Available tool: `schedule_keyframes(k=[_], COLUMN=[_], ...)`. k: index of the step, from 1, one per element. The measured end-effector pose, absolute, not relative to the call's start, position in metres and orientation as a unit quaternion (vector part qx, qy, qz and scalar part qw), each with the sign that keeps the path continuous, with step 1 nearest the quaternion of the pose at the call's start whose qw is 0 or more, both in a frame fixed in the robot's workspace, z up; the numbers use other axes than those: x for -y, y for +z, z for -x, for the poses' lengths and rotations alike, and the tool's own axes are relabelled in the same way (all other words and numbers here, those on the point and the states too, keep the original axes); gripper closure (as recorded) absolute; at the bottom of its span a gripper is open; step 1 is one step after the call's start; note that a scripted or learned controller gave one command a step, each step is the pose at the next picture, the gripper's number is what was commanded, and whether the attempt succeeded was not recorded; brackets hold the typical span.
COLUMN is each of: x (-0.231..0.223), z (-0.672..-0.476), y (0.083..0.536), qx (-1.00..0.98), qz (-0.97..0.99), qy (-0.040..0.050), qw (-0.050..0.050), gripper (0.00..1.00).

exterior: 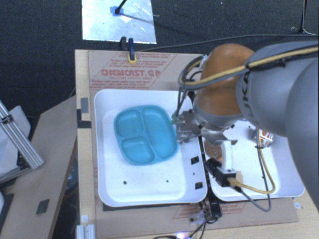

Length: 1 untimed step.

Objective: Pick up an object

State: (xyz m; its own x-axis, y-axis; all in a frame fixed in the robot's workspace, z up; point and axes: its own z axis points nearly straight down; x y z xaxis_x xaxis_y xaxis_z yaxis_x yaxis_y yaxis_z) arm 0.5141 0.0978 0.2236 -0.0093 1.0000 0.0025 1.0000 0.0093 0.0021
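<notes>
Starting at the desk's (84, 133) left edge, there is bare tan board with a few dark squares stuck along it. Next comes the left bin (144, 188), a shallow white tray, and lying flat in its upper half is a blue divided plate (145, 133) with three compartments, tilted a little so its corners point toward the bin's corners. Small dark specks dot the bin's floor below the plate. Above the bin, near the desk's far edge, red lettering runs across a cardboard sheet (132, 71), with a small blue and yellow clamp (130, 50) at the edge itself.

Moving right, the arm (279, 91) sweeps in, grey with its orange band (224, 78) bulging over the divide between the bins. The hand (182, 126) sits right at the plate's right rim, low over the left bin's right side; whether it is spread or closed cannot be told from here. Over the right bin (284, 183), yellow cable loops down, and a small red and white object (265, 137) peeks out beside the arm.
</notes>
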Motion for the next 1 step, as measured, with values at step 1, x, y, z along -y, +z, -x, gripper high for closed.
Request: schedule_keyframes(k=[1], x=[-0.0953], z=[-0.5145], y=[0.2228], qx=[0.708], qz=[0.706], qy=[-0.0009], qw=[0.000], gripper=[0.00])
